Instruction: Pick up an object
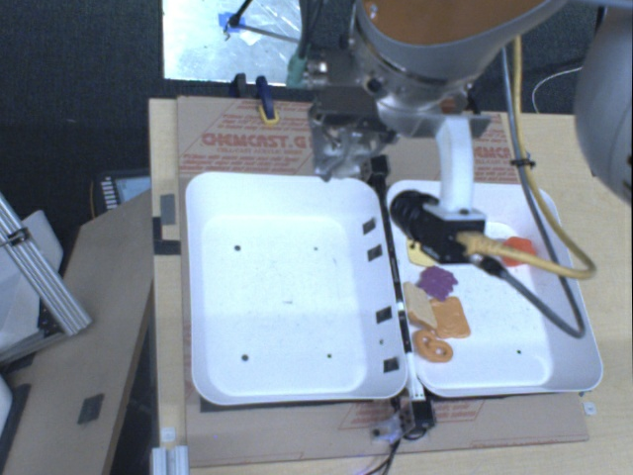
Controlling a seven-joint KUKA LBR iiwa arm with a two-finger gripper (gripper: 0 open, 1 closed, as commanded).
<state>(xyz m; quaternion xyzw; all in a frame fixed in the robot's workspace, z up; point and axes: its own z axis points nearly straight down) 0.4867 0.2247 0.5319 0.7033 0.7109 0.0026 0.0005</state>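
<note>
Two shallow white plastic bins lay side by side on the bench (119, 295), over brown printed cardboard (242, 139). The right bin (554, 364) served as landmark. Along its left wall lay a purple lumpy object (436, 282), a tan flat piece (421, 312), an orange slab (451, 318) and an orange ring-shaped toy (433, 346), all close together. An orange-red object (518, 249) lay farther right, partly hidden by a yellow cable (539, 255) and black fitting (427, 226). The left bin (213, 216) adjoined it. The claw (346, 161), metallic, hung at the bins' rear edge; whether it was open or closed could not be told.
</note>
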